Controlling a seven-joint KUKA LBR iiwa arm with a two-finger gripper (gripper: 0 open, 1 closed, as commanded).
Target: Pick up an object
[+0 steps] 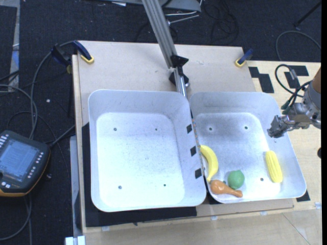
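The right bin holds several toy foods near its front. A yellow banana lies against its left wall. Just in front of it sits a green ball-shaped fruit, and an orange drumstick-shaped piece rests at the front rim. A yellow corn cob lies by the right wall. My gripper hangs over the right bin's right edge, above and behind the corn cob, apart from every object. Nothing shows between its fingers.
The left bin stands beside the right one on the wooden bench. A metal pole slants up from between the bins. Clamps sit at the bench's back corners. A teach pendant lies on the floor at the left.
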